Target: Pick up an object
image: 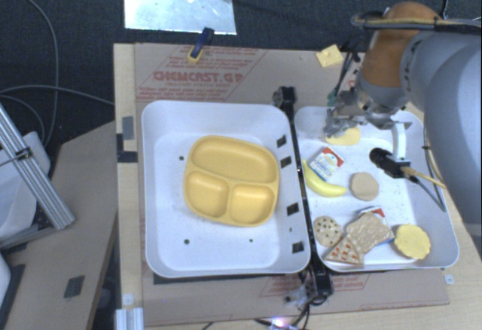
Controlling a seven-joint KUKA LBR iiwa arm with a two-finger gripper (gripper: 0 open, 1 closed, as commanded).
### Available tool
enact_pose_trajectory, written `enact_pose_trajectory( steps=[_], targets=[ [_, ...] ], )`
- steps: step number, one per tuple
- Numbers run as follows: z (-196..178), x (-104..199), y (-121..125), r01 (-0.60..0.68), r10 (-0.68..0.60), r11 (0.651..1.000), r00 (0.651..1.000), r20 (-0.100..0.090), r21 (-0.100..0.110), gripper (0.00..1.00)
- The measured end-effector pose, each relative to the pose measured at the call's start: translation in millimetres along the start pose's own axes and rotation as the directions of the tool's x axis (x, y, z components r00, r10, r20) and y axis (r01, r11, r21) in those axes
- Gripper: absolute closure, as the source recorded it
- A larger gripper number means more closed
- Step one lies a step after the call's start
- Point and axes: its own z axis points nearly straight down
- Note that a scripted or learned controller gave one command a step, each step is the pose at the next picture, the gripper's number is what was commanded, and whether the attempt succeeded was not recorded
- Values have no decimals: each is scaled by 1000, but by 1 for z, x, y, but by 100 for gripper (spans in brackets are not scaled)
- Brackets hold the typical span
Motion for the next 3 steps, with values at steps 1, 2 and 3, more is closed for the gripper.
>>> enact_pose_trajectory(
  steps=[1,2,3],
  targets=[
    [0,0,0,1,-1,1000,1000,1,1,0],
    [-11,0,1,3,-3,1000,1000,1,-3,100],
    [-11,0,1,4,-4,1000,1000,1,-2,0]
  ],
)
